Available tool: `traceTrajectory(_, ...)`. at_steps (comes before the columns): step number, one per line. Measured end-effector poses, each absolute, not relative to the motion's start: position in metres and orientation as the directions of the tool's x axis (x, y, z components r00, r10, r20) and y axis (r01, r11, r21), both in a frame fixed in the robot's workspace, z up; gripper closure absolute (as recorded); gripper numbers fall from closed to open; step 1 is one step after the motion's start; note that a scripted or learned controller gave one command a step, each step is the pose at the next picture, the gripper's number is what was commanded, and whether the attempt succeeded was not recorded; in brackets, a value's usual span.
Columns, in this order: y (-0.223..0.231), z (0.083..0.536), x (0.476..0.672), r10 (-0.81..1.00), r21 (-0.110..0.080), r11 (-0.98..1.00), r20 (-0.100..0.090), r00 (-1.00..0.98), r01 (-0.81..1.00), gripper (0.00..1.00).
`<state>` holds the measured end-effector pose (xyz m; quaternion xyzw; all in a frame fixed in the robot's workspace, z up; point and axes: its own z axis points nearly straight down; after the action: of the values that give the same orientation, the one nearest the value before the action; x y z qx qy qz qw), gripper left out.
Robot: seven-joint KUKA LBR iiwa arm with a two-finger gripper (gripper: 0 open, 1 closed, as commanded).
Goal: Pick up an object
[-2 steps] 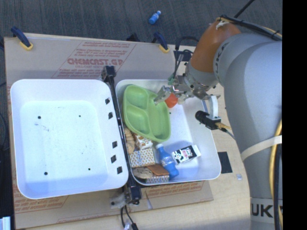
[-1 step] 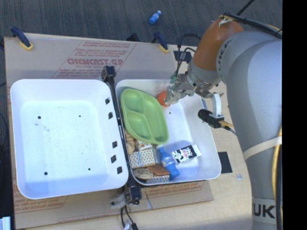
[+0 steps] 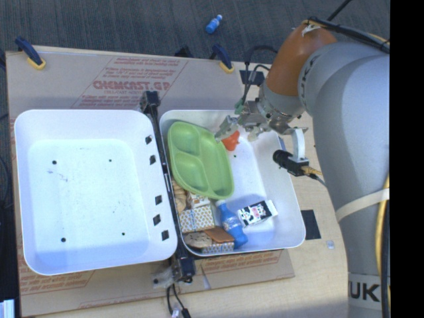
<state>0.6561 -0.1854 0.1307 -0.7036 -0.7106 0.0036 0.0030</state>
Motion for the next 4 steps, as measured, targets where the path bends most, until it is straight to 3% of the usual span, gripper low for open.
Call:
traceTrajectory(1,-0.173,0.094,0.650,1.000,0.000,0.006,-0.002,-0.006,1.000,0.00)
traceTrajectory(2,-0.173,0.105,0.649,1.000,-0.012,0.008,0.001,-0.008,1.000,1.00)
traceTrajectory(3,-0.173,0.104,0.649,1.000,-0.010,0.008,0.001,-0.008,1.000,0.00)
traceTrajectory(4,-0.174,0.114,0.648,1.000,-0.017,0.010,0.001,-0.010,1.000,1.00)
